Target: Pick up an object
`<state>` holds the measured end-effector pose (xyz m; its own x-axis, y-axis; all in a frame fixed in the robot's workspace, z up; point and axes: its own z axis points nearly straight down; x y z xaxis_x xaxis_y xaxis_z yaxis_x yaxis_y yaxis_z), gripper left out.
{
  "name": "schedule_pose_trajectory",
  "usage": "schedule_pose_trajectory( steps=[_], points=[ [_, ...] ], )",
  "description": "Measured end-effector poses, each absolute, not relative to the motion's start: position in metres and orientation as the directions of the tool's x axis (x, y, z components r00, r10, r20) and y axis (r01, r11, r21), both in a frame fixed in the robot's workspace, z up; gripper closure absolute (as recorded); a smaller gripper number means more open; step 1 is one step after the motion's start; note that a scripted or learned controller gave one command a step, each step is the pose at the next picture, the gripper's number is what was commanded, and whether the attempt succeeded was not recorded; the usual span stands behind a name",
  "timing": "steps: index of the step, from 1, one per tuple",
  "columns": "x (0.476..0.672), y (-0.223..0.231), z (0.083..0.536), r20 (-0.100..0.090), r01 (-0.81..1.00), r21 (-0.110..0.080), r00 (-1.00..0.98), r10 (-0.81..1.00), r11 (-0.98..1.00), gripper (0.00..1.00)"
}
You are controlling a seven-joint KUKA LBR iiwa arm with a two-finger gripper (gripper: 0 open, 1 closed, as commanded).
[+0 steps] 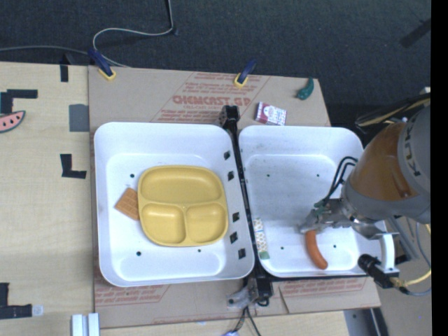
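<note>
Camera view: hot dog (316,249) just below tool (313,222), right bin (294,145).

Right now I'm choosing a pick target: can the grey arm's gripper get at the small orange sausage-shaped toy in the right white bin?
Probably yes. The gripper sits just above the orange sausage-shaped toy, which lies alone on the right white bin floor, nothing covering it.

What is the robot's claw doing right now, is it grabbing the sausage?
Gripper: low in the right bin, just above the sausage; open or shut cannot be told.
</note>
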<state>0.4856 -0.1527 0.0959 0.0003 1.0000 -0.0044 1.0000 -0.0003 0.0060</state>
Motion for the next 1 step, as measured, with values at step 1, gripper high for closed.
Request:
schedule_pose_trajectory(
  steps=[1],
  points=[
    [0.4842,-0.0760,0.2024,0.000,1.000,0.000,-0.002,1.000,0.002,1.00]
  ],
)
